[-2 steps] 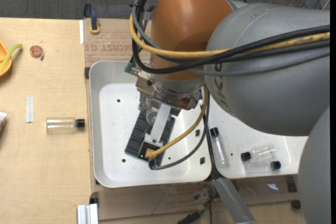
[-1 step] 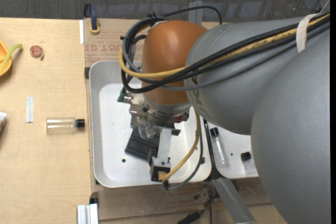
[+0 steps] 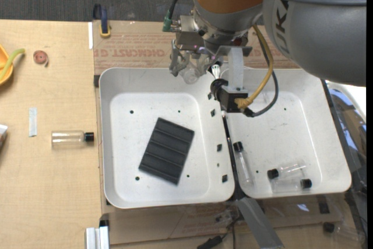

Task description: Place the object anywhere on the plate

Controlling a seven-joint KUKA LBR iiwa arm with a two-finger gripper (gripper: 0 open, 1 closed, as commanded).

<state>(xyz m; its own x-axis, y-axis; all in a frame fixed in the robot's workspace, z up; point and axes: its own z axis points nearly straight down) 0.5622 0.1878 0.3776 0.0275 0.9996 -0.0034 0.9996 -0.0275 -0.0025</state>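
Observation:
A dark grey ribbed plate lies flat in the left bin, turned at a slant. My gripper hangs above that bin's far rim, up and slightly right of the plate. A small clear vial shows between its fingers, and they are shut on it. The arm's bulk hides the wrist above the gripper.
The right bin holds two clear vials with black caps near its front. A third vial lies along the divider. On the bench at left are another vial, a white strip and a pink disc.

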